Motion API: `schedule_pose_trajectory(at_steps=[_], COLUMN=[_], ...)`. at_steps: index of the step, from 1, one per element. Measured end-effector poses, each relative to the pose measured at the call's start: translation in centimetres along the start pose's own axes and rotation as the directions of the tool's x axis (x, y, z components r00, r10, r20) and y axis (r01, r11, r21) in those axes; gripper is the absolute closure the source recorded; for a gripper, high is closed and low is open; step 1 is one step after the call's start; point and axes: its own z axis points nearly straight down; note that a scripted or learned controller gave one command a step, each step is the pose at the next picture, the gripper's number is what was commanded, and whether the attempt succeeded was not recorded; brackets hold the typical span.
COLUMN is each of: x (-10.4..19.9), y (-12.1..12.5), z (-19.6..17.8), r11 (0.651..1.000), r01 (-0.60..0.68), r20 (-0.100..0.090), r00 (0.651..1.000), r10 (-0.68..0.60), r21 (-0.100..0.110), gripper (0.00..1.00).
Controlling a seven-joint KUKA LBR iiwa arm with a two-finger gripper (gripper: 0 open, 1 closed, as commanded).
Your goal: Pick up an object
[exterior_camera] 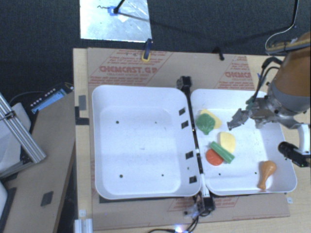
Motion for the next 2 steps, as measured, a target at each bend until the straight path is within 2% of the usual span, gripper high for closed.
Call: schedule_pose_trajectory(at_steps=[1, 2], x=[-3.1, -3.1], y=[4.0, 4.4], z=[16.9, 14.9], r11=[1.000, 1.000], r01=[-0.003, -0.001], r20=[0.000, 0.001], r00=[1.000, 1.000], r10=[0.003, 0.001], r21=[0.010, -0.002], gripper=[0.00, 1.00])
